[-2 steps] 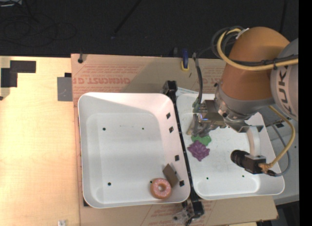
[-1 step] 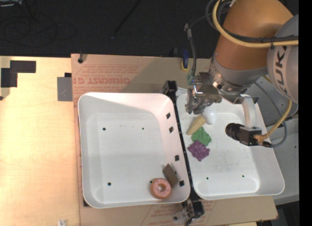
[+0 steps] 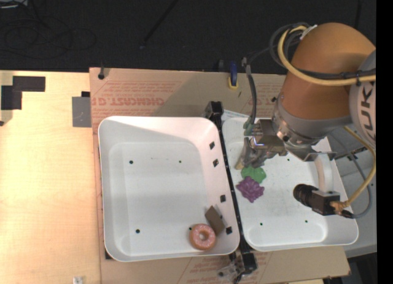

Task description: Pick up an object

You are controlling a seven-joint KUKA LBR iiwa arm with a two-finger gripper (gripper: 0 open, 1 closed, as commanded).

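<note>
Two small things lay in the right bin (image 3: 288,237) beside the claw (image 3: 253,154): a green piece (image 3: 253,173) directly under it and a purple cluster (image 3: 250,189) just below the green piece, touching it. You would have done well to settle on the green piece alone, coming straight down so the purple cluster was not nudged or taken with it. Whether the claw stood apart or together I could not tell; the wrist and its cables hid that. Contact with the green piece was equally unclear. Away from the claw, in the left bin (image 3: 123,215), a pink ring (image 3: 202,237) and a dark block (image 3: 215,218) sat near its lower right corner.
</note>
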